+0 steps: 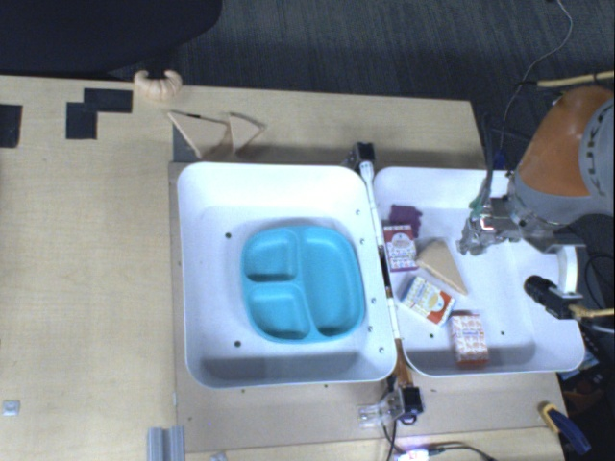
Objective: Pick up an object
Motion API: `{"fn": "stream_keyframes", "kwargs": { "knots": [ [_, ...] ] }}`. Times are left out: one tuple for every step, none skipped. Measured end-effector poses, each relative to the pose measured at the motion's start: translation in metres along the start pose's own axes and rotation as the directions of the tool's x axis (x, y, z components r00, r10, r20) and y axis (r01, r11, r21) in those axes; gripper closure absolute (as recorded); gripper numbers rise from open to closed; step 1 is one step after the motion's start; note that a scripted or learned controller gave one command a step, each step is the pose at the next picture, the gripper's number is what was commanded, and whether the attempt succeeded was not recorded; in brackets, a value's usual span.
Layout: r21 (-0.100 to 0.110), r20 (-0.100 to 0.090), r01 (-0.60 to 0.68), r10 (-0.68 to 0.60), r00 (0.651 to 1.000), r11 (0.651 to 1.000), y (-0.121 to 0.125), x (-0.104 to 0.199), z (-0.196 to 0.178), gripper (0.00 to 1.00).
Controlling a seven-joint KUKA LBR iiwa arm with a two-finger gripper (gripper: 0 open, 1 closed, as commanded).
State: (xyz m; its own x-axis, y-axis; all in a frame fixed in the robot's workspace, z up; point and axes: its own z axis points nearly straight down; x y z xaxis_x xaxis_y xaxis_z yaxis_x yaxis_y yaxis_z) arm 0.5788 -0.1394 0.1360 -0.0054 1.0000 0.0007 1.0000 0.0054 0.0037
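Overhead view of two white bins. Left bin (207, 257): a blue divided tray (303, 281). Right bin (509, 301): a maroon carton (401, 238), tan wedge (444, 265), small printed box (426, 299) and red-patterned packet (468, 337). The gripper (480, 230) hangs above the bin's far right part, beside the wedge; finger spacing cannot be told, apparently nothing held.

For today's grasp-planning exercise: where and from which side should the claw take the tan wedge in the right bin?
Judging by its pose, come straight down on the tan wedge and pinch across its narrower upper end. It lies flat with its wide lower end against the small carton, and the boxes sit close on its left.
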Motion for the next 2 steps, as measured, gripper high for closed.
{"fn": "stream_keyframes", "kwargs": {
  "knots": [
    [0.000, 0.003, -0.003, 0.003, 1.000, 1.000, -0.018, -0.068, 0.002, 1.00],
    [0.000, 0.000, 0.000, 0.000, 1.000, 1.000, -0.050, -0.033, -0.047, 1.00]
  ]
}}
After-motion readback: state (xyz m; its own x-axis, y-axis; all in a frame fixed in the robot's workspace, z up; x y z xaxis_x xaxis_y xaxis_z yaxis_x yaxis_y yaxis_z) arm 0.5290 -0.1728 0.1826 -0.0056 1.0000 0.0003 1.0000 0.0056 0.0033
